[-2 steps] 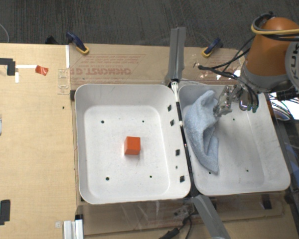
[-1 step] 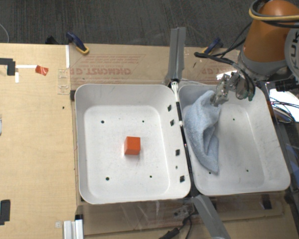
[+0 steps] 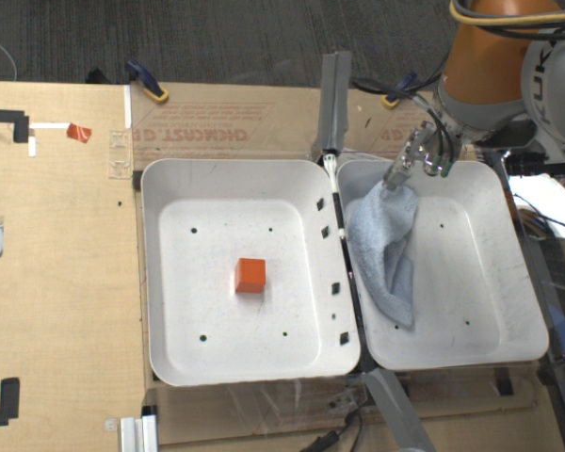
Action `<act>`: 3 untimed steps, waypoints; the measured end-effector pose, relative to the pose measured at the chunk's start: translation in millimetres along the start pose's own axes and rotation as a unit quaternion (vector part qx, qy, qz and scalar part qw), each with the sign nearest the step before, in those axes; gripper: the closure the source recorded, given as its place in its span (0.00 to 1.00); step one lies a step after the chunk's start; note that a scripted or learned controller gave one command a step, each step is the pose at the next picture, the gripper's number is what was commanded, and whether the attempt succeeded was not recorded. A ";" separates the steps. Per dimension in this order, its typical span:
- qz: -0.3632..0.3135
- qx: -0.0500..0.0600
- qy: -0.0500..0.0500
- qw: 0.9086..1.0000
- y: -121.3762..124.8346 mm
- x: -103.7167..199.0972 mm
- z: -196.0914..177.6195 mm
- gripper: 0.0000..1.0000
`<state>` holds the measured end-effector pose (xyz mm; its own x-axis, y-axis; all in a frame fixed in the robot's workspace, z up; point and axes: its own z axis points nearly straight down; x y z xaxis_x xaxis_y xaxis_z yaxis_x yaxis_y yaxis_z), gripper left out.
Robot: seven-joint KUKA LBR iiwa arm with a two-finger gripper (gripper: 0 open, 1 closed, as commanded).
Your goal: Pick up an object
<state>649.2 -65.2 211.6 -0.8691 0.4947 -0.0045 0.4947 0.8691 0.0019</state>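
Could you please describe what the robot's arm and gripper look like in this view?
The arm is a rounded grey-white body with a broad glossy orange band above the wrist, and dark letters mark its casing at the frame's right edge. A thin pale cable loops over the top of the orange band. Below it sits a small metallic gripper with slim grey and dark parts.

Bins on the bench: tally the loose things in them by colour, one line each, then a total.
Orange: 1, the small orange cube in the left white bin.
Grey-blue: 1, the crumpled grey-blue cloth in the right white bin, its top corner pinched at the gripper.
Total: 2
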 end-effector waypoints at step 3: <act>0.293 0.002 0.001 0.956 5.1 -0.8 15.2 1.00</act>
